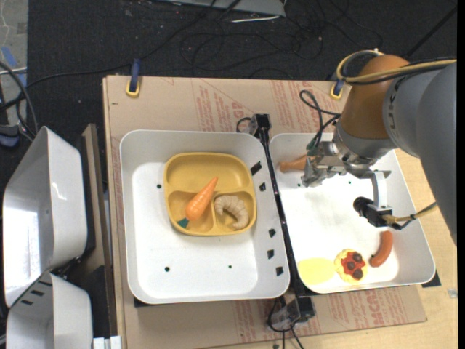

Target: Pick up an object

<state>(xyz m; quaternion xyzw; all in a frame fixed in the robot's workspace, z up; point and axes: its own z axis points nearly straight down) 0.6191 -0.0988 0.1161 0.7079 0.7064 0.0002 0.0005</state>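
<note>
Grey arm links cover much of the right bin (418,271), and the gripper (314,174) is seen low over its upper left area; whether it is clenched cannot be told. An orange sausage-like piece (293,165) lies just beside it, partly hidden. Brown board (211,97) underlies both bins, with dark floor and cables beyond.
</note>
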